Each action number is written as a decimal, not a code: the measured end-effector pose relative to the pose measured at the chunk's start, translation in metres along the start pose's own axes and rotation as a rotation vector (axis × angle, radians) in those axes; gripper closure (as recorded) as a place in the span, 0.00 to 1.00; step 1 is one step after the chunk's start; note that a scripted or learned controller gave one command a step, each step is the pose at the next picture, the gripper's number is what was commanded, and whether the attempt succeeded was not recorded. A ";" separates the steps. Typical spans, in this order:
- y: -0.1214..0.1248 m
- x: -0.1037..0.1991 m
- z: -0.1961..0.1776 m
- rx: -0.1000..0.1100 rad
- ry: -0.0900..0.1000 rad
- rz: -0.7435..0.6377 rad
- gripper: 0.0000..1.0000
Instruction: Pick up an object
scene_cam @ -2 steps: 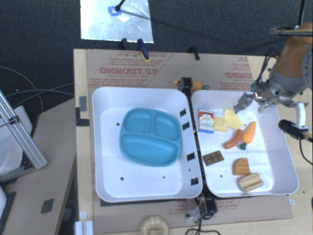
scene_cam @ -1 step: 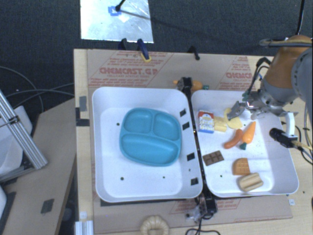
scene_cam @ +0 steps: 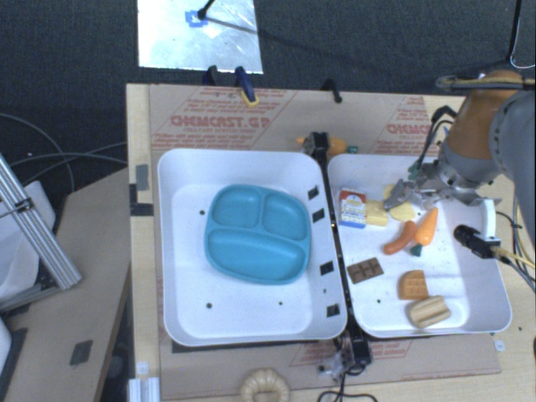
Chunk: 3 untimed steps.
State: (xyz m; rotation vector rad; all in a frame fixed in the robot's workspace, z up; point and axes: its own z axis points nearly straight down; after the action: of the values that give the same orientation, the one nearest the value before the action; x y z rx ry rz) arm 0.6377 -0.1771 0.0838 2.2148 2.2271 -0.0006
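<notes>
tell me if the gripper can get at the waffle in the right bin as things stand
Probably yes. The waffle lies flat with bare floor around it, apart from the bun and chocolate. The gripper sits over the same bin, farther back, with nothing between.

Divided plate (scene_cam: pixel 257 233) in left bin (scene_cam: pixel 180 308); toy foods in right bin (scene_cam: pixel 494 296).

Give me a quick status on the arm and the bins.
Claw low in right bin, over the pale yellow piece. Nothing seen held. Carrot, sausage close beside it. Blue tray alone in left bin.
</notes>
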 end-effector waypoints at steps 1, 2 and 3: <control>0.002 0.000 -0.013 -0.005 -0.001 -0.002 1.00; 0.005 -0.008 -0.075 -0.009 -0.002 0.003 1.00; 0.004 -0.010 -0.119 -0.006 -0.001 0.001 1.00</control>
State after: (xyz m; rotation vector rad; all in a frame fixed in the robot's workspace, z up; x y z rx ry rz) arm 0.6420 -0.1865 0.2032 2.2128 2.2221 0.0055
